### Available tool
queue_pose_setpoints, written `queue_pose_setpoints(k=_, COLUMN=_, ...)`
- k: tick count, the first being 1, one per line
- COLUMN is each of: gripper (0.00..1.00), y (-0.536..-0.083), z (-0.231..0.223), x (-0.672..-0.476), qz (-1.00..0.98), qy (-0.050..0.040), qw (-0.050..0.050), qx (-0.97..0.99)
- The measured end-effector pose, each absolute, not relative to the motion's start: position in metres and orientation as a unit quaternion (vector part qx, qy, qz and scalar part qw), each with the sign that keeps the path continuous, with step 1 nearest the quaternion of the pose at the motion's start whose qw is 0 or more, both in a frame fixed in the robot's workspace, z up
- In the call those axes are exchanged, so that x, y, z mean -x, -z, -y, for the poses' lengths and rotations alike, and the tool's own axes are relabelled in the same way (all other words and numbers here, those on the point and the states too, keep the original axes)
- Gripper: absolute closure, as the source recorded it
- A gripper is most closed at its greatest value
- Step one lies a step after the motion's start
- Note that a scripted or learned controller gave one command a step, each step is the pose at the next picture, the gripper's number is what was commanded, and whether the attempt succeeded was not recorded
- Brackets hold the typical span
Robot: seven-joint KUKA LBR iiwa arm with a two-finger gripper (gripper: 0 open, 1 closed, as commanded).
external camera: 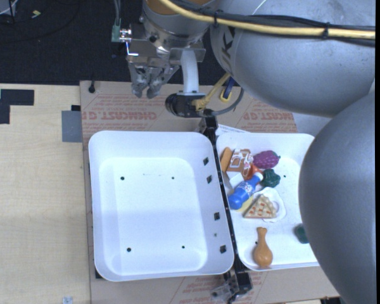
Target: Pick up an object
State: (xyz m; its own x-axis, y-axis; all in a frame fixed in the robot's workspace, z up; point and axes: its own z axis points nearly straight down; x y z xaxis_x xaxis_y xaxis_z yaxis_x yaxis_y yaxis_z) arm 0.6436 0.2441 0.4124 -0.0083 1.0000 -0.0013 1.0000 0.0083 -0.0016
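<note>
My gripper hangs high above the bench, beyond the far rim of the left bin, shut with nothing visible between its fingers. The objects lie in the right bin: an orange block, a brown and white piece, a purple grape bunch, a dark green item, a blue bottle, a pizza slice and a tan drumstick. All lie well to the right of and below the gripper in the view.
The arm's grey body covers the right bin's right side, with a small green thing peeking out at its edge. A black divider runs between the bins. Yellow cable crosses above.
</note>
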Motion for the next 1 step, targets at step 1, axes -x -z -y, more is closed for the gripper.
queue_pose_setpoints(k=1, gripper=1.00, y=-0.4350, z=-0.2442, x=-0.6435, qz=0.710, qy=-0.0009, qw=0.000, qx=0.704)
